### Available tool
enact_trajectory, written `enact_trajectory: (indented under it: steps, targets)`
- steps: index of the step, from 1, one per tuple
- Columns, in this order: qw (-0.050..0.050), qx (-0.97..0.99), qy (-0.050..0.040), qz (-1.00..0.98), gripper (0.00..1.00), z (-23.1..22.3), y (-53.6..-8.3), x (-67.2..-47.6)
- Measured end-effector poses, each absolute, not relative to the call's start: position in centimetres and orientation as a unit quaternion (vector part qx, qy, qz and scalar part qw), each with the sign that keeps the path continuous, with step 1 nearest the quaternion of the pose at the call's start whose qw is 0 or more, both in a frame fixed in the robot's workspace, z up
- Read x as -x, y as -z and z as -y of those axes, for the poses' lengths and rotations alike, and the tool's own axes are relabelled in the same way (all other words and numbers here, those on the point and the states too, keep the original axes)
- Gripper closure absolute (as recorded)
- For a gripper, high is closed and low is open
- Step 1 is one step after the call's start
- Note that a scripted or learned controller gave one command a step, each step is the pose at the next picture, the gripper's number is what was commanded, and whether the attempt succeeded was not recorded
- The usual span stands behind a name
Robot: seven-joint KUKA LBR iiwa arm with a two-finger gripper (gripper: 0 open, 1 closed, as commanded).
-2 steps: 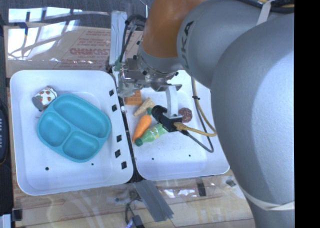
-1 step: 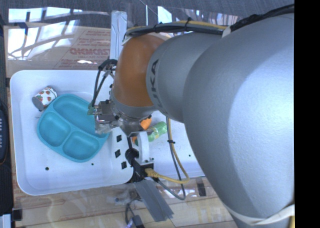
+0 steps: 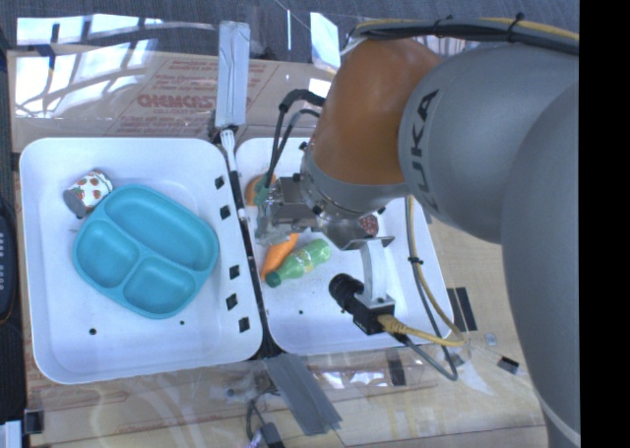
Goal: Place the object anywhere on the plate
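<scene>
A blue three-compartment plate (image 3: 146, 250) lies in the left bin (image 3: 59, 338). In the right bin (image 3: 315, 323), an orange carrot (image 3: 279, 253) and a green bottle (image 3: 301, 263) lie side by side near the divider. My gripper (image 3: 273, 210) hangs low over the right bin's left side, just above the carrot. The arm's orange band and grey body hide most of that bin's far part. A small orange object (image 3: 253, 189) peeks out beside the gripper.
A small grey-and-white toy with red spots (image 3: 88, 192) sits in the left bin beside the plate's far left corner. A black cable connector (image 3: 357, 303) hangs over the right bin. A grey divider bar (image 3: 231, 72) runs between the bins.
</scene>
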State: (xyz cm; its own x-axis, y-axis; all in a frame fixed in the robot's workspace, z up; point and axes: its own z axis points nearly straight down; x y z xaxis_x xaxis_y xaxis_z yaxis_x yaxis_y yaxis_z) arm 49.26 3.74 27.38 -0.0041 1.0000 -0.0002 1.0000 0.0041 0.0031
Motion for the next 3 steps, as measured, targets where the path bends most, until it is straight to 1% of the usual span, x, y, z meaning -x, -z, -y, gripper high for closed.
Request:
enact_trajectory:
  steps: [1,2,3]
  targets:
    - [-0.001,-0.703,0.0006,-0.711,1.0,-10.8,-28.7,-54.7]
    - [-0.001,-0.704,0.0016,-0.711,0.0,-10.6,-28.6,-54.7]
    - [0.002,-0.706,-0.0027,-0.709,0.0,-3.4,-44.3,-57.1]
